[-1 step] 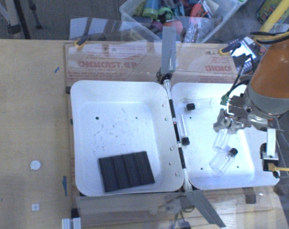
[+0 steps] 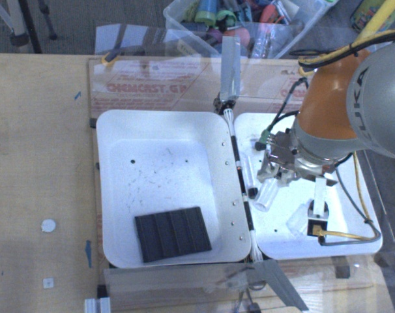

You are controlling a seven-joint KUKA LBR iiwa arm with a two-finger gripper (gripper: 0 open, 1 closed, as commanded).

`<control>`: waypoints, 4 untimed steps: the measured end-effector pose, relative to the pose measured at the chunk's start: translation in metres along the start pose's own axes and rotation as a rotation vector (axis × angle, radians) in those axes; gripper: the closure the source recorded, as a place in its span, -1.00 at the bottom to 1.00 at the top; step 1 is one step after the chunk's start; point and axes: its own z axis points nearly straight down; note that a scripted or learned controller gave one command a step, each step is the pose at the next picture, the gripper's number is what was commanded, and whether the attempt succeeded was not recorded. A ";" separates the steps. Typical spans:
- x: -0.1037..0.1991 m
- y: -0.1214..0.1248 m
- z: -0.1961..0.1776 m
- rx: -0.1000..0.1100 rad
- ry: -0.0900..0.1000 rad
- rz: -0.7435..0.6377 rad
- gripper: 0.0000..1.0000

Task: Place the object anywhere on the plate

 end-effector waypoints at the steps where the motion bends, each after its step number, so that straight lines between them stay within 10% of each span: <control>1: 0.052 -0.002 0.021 0.000 -0.001 -0.231 1.00; 2: 0.134 -0.010 0.041 -0.004 -0.001 0.161 1.00; 3: 0.228 -0.015 0.102 -0.004 -0.001 0.021 1.00; 4: 0.166 0.051 0.074 -0.006 -0.001 -0.155 1.00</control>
